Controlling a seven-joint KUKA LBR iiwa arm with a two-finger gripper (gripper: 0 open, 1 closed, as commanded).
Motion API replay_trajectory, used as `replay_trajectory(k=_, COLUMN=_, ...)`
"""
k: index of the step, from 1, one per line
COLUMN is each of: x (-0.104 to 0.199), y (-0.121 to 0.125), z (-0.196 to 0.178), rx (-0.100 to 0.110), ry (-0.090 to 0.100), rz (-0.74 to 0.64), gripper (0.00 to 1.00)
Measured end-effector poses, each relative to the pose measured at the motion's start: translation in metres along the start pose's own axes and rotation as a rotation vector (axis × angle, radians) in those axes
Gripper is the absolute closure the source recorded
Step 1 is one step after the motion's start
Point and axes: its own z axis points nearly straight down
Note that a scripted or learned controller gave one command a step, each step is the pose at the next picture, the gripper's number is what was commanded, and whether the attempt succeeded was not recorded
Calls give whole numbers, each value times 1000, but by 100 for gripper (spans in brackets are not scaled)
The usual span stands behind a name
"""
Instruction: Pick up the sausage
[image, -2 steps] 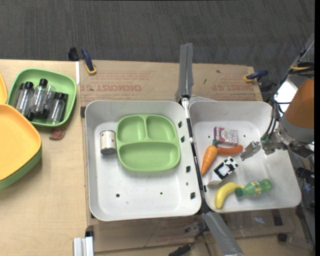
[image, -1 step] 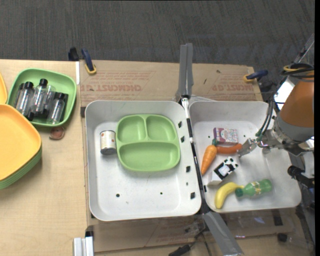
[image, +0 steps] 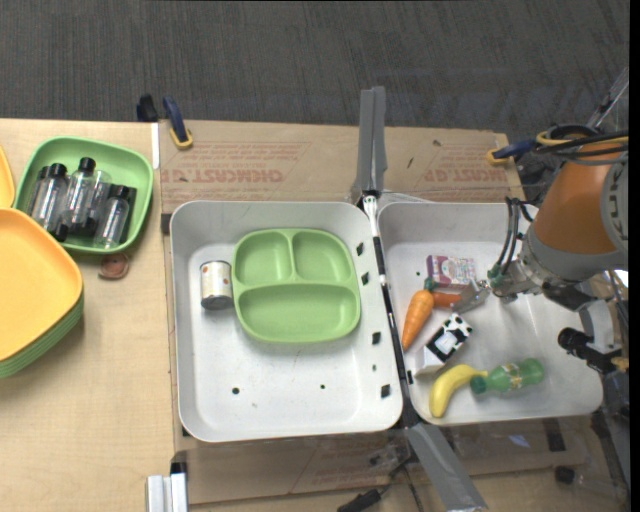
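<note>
Whether the jaws are apart or together cannot be told. They are seen right of centre, just beside the sausage (image: 448, 297), which lies in the right bin (image: 565, 395) by the carrot (image: 417, 316). The lift is judged not yet done.

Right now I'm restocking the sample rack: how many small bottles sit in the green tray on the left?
4, side by side in the green tray: first bottle, second bottle, third bottle and fourth bottle. More may be hidden behind them.
</note>
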Motion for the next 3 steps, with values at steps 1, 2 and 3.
replay_trajectory(k=1, x=-7, y=-54, z=1, rx=2, ry=1, rz=267, gripper=0)
replay_trajectory(k=2, x=-7, y=-55, z=-8, rx=3, ry=2, rz=271, gripper=100)
replay_trajectory(k=3, x=-14, y=-49, z=0, rx=-1, ry=0, rz=-39, gripper=100)
